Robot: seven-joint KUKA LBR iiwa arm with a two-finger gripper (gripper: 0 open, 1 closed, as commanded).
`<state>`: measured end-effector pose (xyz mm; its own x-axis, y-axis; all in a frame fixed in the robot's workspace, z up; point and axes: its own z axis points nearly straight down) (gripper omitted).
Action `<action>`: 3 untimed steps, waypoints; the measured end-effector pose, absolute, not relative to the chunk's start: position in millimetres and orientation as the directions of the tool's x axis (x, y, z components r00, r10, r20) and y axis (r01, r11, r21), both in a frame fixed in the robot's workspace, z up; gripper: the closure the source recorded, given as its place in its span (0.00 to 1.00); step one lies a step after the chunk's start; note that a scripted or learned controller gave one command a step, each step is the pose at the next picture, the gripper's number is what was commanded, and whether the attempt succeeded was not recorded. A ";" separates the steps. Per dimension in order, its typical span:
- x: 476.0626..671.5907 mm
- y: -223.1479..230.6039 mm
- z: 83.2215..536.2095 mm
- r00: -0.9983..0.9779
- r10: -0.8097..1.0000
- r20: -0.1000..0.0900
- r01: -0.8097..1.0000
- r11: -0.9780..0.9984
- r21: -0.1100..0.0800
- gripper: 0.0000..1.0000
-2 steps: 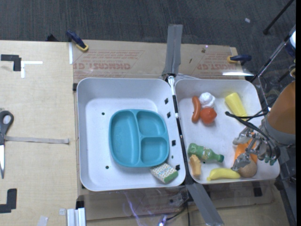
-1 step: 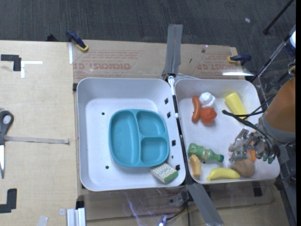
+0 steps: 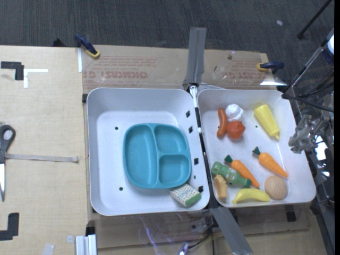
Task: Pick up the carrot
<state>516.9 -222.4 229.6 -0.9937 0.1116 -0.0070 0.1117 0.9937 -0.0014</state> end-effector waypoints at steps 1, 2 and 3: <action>516.8 -222.3 229.6 -0.994 0.112 -0.007 0.112 0.994 -0.001 0.00; 499.2 -221.9 104.5 -0.990 -0.139 -0.008 -0.139 0.990 -0.004 0.00; 501.9 -221.7 115.1 -0.990 -0.142 -0.013 -0.142 0.990 -0.007 1.00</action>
